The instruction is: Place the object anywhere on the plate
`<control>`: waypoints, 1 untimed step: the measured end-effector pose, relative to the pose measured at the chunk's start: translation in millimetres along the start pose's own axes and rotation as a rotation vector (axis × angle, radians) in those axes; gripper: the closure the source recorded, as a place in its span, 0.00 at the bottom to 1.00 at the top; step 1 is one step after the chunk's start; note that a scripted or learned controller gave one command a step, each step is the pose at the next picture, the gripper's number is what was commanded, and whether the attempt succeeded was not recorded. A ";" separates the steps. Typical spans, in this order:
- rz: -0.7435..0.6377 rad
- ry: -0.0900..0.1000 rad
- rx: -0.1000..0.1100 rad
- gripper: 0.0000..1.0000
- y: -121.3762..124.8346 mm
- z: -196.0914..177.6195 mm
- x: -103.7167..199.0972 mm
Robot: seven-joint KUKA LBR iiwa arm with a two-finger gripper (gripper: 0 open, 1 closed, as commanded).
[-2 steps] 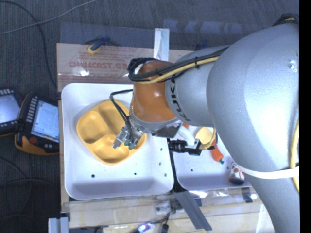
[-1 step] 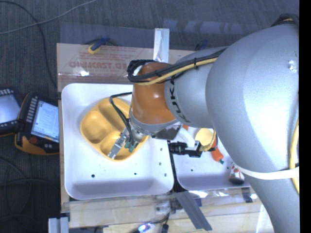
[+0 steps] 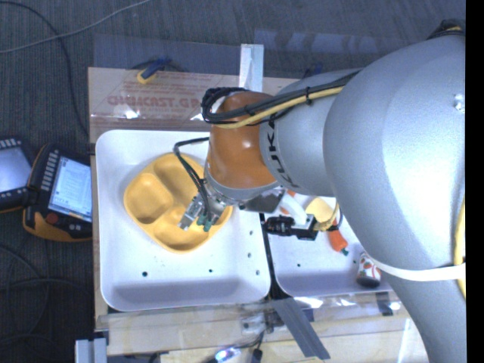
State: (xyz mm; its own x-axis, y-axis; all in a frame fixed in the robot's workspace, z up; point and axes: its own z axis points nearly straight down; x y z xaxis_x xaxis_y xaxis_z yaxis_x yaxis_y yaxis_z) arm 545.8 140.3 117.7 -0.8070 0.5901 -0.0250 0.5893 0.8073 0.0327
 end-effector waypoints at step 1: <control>-0.004 0.010 0.007 0.00 -0.5 0.2 3.7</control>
State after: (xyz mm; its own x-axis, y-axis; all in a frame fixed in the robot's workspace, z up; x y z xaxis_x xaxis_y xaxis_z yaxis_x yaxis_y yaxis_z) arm 542.5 142.0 117.4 -0.8094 0.5871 -0.0150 0.5867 0.8094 0.0253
